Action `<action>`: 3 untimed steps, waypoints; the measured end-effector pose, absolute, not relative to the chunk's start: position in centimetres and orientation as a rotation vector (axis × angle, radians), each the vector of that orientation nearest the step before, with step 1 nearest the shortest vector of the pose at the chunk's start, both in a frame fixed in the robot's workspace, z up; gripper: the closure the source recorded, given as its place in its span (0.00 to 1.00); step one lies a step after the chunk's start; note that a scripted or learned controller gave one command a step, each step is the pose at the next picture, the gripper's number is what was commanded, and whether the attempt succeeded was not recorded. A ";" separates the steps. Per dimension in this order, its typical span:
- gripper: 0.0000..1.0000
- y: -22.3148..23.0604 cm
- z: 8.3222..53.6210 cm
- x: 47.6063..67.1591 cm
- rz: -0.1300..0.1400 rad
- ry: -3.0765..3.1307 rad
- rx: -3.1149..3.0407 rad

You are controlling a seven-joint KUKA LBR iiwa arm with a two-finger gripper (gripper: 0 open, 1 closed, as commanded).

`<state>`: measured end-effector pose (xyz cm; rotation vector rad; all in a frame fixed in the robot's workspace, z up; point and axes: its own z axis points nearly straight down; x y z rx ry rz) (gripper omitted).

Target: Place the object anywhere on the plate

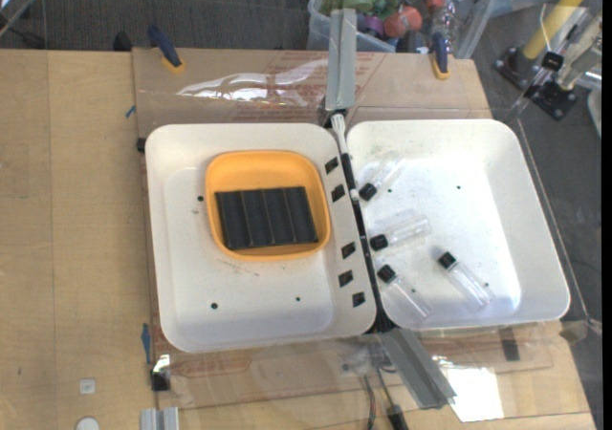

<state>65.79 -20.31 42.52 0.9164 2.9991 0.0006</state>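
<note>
Can't tell if the gripper is spread or pressed together, so no call on that. The arm comes in from the right, so everything here is sorted by near side vs far side of it.

Nearest to the arm's side is the right bin (478, 180). It has four small clear tubes w/ black caps. The closest one (461, 275) lies slanted, cap pointing away from the arm and up, clear end pointing down toward the arm's side. Next out is a tube (405, 227) lying almost straight across, cap on the far end. Two more, (381, 178) and (402, 290), sit near the middle wall (352, 218).

Past that wall, on the far side, is the left bin (249, 318) w/ the orange plate (268, 160) in it. A flat black ribbed block (266, 216) lies on the plate, long side running across, toward and away from the arm.

Which thing is "the object"? Prob. a tube, but the pic doesn't settle it. If so, the carry goes straight away from the arm, over the middle wall to the plate. Bare plate is just a thin rim, so a tube would likely land on the block.
</note>
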 end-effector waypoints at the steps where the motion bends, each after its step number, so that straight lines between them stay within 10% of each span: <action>1: 1.00 -22.2 43.4 66.1 0.000 3.029 0.808; 3: 1.00 -22.2 43.4 66.4 0.001 3.132 -0.112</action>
